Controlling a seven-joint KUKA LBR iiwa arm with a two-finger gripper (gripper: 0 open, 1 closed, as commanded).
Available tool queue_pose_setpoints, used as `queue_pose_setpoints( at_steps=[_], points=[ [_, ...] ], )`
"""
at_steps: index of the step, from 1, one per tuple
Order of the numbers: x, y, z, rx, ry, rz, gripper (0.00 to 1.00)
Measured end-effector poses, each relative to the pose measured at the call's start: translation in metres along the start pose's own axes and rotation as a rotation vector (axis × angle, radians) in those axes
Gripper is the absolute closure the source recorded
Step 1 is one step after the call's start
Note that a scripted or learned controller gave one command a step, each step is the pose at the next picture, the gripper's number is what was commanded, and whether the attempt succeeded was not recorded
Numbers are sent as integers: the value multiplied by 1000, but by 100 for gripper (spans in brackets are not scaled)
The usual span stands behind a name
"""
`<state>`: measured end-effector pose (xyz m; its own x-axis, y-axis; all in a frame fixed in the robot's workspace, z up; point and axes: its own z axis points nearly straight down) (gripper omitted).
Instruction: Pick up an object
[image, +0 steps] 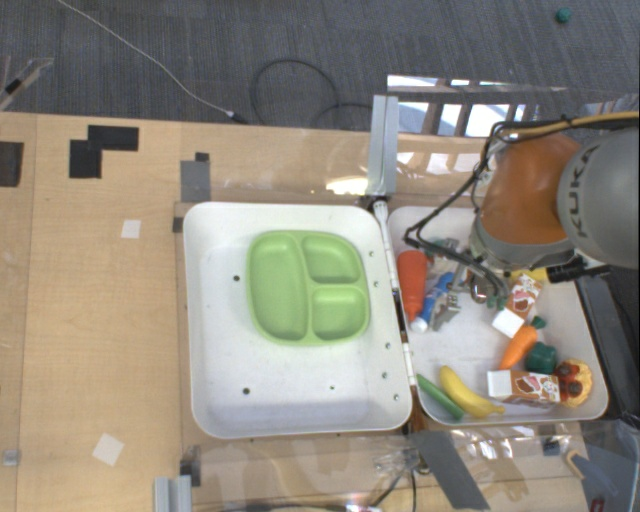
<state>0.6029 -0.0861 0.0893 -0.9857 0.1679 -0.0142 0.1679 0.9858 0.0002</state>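
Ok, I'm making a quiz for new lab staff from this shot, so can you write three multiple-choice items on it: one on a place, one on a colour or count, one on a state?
1. Where does the green divided plate lie?
A. In the left bin
B. In the right bin
C. On the bare bench

2. How many compartments does the plate have?
A. Two
B. Three
C. Five

3. How does the banana lie?
A. Standing upright
B. Hanging from the gripper
C. Flat on the bin floor

Answers:
1 A, the plate sits mid-floor in the left bin.
2 B, one long section and two smaller ones show.
3 C, it rests by the right bin's near edge, apart from the gripper.
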Motion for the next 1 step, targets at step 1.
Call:
queue_pose_setpoints(
  at_steps=[1],
  points=[
    [-69, -61, 3, 2, 17, 118, 0]
  ],
)
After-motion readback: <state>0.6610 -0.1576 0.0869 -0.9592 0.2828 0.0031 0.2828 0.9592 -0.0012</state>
